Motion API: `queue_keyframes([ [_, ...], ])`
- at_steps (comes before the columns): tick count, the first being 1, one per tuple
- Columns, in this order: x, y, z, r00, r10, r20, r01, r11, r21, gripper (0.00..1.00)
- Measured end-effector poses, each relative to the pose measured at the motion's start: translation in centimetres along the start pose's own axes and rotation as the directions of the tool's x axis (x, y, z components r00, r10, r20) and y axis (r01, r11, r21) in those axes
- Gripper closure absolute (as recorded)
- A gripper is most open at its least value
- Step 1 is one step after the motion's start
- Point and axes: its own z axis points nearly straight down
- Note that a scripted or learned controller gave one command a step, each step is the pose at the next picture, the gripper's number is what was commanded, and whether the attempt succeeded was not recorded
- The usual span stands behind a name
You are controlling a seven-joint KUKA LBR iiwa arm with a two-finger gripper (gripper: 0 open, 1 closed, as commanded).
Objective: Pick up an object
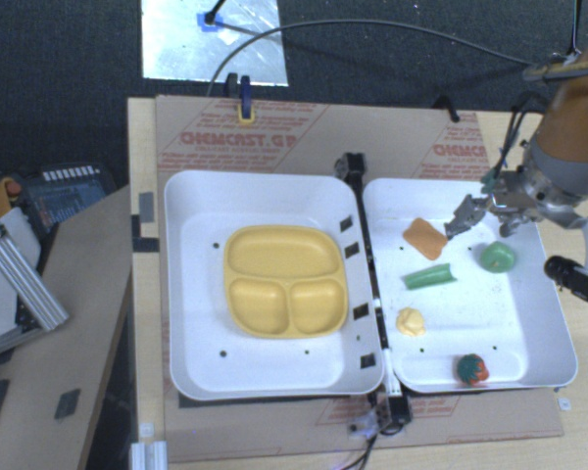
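Fingers [467,211] spread open, empty, gripper [490,215] betw orange block [424,238] & green ball [497,257]

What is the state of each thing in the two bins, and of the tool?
Yellow tray: flat in the left bin, compartments bare.
Orange block: lying in the right bin, free.
Green stick: lying flat, free.
Green round piece: resting, free.
Yellow piece: resting, free.
Red and green piece: resting near the front wall.
Tool: open, above the right bin, holding nothing.
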Motion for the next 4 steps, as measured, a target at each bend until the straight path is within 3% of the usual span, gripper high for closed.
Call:
queue_keyframes([
  [1,0.0,0.2,-0.5,1.000,-0.002,0.001,0.002,1.000,-0.010,0.00],
  [4,0.9,-0.2,15.1,1.000,0.000,0.000,0.000,1.000,-0.005,0.00],
])
